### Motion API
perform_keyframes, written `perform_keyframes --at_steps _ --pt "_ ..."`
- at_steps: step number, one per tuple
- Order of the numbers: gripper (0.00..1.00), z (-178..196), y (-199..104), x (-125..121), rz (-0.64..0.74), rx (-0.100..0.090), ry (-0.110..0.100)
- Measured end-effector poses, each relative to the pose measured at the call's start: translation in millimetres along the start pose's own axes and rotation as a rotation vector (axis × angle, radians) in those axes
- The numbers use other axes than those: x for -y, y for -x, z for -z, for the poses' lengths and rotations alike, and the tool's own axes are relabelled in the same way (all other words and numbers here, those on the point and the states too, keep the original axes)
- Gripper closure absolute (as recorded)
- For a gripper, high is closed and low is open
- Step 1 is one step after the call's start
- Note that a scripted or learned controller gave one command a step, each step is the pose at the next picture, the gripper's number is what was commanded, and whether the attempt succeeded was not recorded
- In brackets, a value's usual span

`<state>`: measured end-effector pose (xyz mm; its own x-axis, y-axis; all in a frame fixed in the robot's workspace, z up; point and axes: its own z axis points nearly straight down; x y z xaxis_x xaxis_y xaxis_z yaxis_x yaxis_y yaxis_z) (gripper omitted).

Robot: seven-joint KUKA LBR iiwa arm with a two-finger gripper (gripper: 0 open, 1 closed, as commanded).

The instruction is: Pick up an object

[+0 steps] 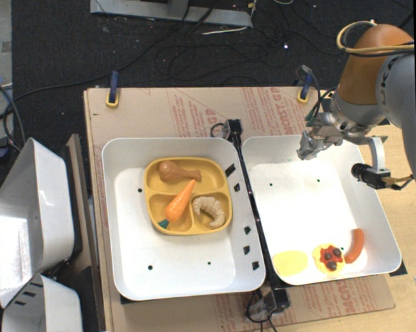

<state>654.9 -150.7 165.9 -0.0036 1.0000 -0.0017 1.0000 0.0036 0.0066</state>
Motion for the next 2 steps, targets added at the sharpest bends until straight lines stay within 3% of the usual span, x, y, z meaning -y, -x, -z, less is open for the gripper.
perform_keyframes --at_steps 1,2 --pt "1.0 58.3 -2.7 7.3 0.0 0.0 -0.001" --pt "1.0 78.7 -2.7 6.2 0.0 0.0 -0.002"
